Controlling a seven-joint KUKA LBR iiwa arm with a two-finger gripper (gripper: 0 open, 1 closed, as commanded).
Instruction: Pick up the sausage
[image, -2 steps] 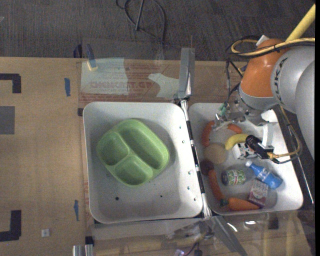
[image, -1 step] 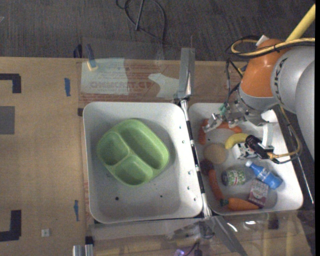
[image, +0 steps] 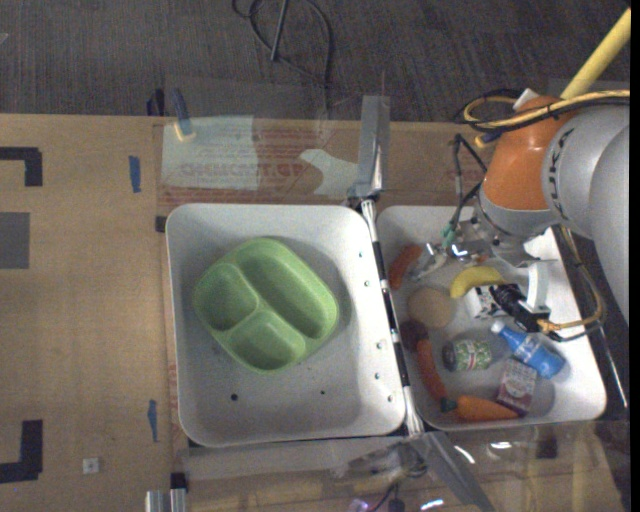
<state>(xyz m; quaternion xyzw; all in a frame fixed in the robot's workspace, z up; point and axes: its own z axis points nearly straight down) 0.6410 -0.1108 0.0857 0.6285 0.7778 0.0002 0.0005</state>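
Sausage (image: 405, 265) lies beside gripper (image: 447, 252), not visibly held.

A green divided plate (image: 265, 316) lies in the left bin (image: 200, 400), while the right bin (image: 580, 395) holds a banana (image: 473, 279), a carrot (image: 482, 408), a blue bottle (image: 530, 350) and a small jar (image: 469, 353).

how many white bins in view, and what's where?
2. The left bin holds a green divided plate. The right bin holds the cluttered food items, sausage included; the arm covers its upper part, so some things may be hidden.
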